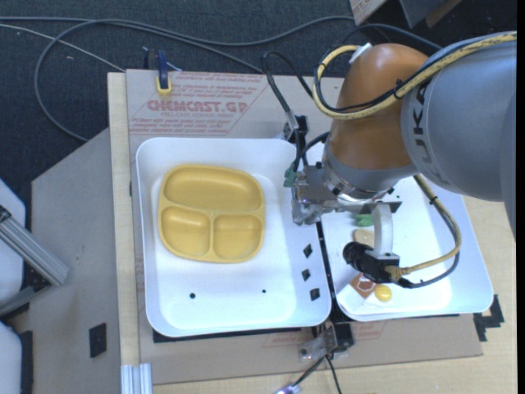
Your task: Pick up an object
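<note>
My gripper hangs under the orange wrist band, over the wall between the two bins, at the left edge of the right bin. Small things lie in that bin just right of and below it: a green piece, a cream piece, a brown-orange item and a small yellow ball. The arm hides much of the right bin. A yellow divided plate lies in the left bin, well left of the gripper.
A yellow cable and a black connector hang from the arm over the right bin's front. A blue clamp sits on the printed board behind the bins. Black cables run over the dark floor.
</note>
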Action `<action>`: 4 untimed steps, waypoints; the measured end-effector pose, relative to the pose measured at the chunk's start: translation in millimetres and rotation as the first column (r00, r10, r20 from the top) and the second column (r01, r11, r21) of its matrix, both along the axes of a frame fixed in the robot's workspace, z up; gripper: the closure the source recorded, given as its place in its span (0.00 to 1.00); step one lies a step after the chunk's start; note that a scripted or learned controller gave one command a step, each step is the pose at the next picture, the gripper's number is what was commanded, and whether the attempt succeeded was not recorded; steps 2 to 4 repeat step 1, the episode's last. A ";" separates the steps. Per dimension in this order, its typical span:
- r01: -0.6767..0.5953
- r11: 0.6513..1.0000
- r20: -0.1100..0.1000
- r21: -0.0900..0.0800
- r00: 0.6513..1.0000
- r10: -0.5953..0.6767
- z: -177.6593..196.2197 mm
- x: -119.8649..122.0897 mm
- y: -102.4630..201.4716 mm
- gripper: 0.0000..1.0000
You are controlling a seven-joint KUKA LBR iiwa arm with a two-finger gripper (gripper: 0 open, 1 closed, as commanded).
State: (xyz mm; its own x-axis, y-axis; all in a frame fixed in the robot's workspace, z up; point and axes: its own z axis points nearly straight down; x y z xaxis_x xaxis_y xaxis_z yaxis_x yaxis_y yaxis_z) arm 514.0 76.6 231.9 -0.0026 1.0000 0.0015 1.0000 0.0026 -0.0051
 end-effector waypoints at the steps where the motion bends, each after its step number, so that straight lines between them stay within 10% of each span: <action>1: 0.002 1.000 0.002 0.000 1.000 -0.002 0.6 0.6 -1.4 0.00; 4: 0.002 1.000 0.002 0.000 1.000 -0.002 0.6 0.6 -1.4 0.00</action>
